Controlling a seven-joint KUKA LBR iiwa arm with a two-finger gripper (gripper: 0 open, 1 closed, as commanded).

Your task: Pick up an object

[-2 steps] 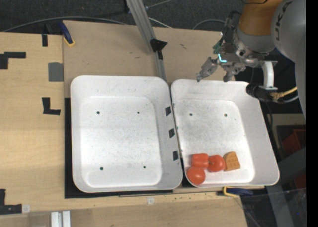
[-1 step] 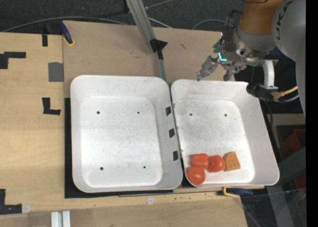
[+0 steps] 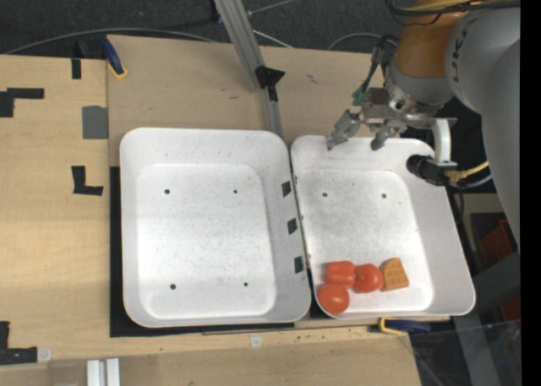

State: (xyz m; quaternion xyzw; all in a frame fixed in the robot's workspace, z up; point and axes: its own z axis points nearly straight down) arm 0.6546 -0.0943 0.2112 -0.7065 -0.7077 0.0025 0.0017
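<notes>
Red tomatoes point(image 3: 342, 283) and an orange cracker point(image 3: 394, 274) huddle along the right bin's point(image 3: 439, 232) near edge, well apart from the gripper point(image 3: 361, 135), spread open and empty above the far edge.

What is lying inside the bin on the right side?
Inside the right bin, near its front edge, lie three red-orange pieces touching each other and a tan waffle-like piece beside them. The hand hangs above the far rim, covering a little of it.
</notes>
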